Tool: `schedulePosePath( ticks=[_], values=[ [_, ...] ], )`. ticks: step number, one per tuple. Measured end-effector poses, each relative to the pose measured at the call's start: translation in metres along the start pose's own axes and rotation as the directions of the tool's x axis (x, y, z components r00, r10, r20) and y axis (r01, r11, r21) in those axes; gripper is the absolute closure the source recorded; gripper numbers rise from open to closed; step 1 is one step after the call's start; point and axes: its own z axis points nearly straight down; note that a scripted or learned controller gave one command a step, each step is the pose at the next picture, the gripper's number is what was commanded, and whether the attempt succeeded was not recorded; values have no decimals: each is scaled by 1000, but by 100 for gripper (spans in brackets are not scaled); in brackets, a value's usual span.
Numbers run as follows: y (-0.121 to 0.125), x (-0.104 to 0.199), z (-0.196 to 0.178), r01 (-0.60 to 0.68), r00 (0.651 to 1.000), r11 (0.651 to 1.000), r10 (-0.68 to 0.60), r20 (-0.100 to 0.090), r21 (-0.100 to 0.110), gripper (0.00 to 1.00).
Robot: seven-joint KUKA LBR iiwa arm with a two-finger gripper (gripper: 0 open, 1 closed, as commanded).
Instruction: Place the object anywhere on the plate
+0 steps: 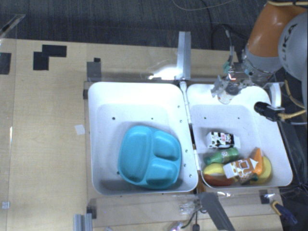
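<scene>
A blue plate (pixel 150 156) with three compartments lies in the left bin (pixel 106 129), toward its front right. My gripper (pixel 225 91) hangs over the back edge of the right bin (pixel 240 114), far from the plate. Toward the front of the right bin lies a cluster of objects: a black-and-white carton (pixel 220 139), a green item (pixel 223 155), a yellow banana (pixel 215 169), a red item (pixel 220 181), an orange-and-white box (pixel 242 168) and an orange carrot (pixel 257 159).
A metal post (pixel 184 57) stands at the back between the two bins. The grey and orange arm (pixel 274 32) comes in from the upper right. A black fitting (pixel 265 110) sits on the right bin's right rim.
</scene>
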Motion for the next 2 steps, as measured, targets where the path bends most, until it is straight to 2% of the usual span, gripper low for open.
schedulePosePath(
  ticks=[1, 2],
  values=[
    [-41, 90, 27, 219, 976, 976, -219, -3, 1, 100],
    [-120, 117, 4, 472, 881, 881, -472, -2, -2, 100]
  ],
)
